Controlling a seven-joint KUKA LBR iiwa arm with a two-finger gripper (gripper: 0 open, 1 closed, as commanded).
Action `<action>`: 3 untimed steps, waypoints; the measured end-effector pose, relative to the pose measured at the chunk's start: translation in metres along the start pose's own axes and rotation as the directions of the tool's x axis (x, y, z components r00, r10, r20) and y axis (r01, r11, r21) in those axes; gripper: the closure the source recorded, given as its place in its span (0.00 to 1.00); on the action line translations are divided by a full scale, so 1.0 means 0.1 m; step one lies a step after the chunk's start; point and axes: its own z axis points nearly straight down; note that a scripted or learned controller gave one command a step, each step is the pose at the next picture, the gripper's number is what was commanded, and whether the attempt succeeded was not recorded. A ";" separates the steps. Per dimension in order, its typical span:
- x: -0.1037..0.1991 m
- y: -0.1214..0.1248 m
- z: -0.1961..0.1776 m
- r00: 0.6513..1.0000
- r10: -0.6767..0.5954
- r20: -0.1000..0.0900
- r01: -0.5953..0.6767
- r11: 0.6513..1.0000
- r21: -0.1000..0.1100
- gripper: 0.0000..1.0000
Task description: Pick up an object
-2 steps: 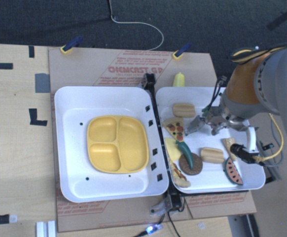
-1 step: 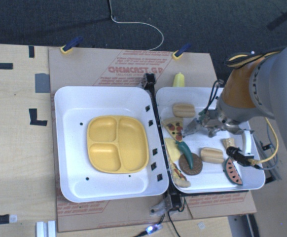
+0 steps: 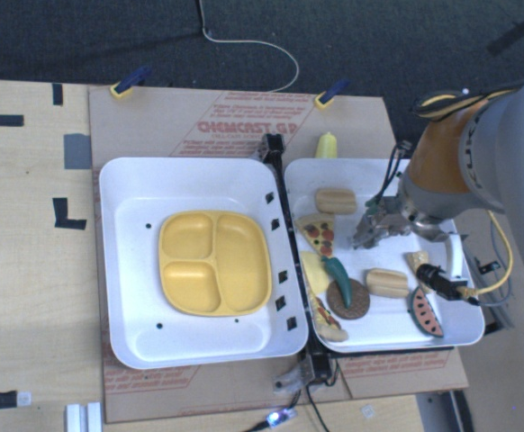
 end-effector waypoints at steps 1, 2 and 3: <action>-0.01 0.06 -0.44 1.000 0.001 -0.002 -0.001 1.000 -0.001 1.00; 0.04 0.10 -1.06 1.000 0.000 -0.001 0.000 1.000 -0.003 1.00; 0.04 0.10 -1.30 1.000 0.000 -0.002 0.000 1.000 0.000 1.00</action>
